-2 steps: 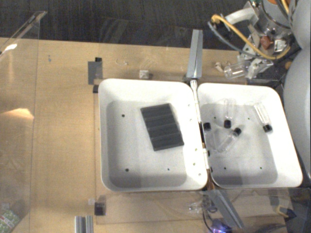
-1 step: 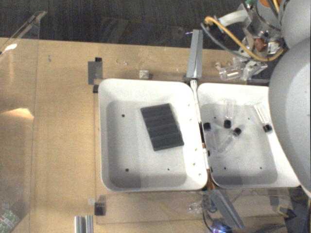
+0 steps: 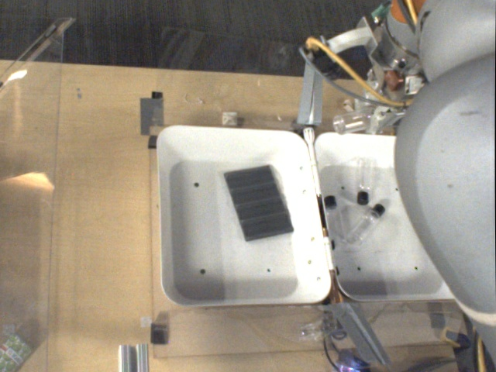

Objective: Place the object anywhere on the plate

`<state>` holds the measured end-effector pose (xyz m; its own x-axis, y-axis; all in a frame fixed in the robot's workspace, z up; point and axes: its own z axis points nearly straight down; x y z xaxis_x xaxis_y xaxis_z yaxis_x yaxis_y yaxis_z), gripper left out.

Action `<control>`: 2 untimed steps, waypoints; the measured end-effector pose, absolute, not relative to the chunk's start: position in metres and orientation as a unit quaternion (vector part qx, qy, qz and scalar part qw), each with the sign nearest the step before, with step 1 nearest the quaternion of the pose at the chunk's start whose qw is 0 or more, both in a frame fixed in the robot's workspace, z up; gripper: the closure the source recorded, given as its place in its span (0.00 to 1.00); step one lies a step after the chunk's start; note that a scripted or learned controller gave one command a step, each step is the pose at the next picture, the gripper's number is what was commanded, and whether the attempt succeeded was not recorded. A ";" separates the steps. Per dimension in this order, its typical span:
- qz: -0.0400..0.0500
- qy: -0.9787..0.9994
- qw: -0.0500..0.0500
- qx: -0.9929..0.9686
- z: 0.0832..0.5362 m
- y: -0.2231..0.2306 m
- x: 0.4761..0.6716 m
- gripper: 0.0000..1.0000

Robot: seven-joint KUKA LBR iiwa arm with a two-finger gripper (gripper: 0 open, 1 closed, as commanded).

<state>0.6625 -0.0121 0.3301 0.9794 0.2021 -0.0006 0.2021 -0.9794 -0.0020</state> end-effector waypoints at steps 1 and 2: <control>0.000 -0.110 0.000 -0.994 0.306 -0.003 0.660 1.00; 0.000 -0.118 0.001 -0.993 0.305 0.017 0.661 1.00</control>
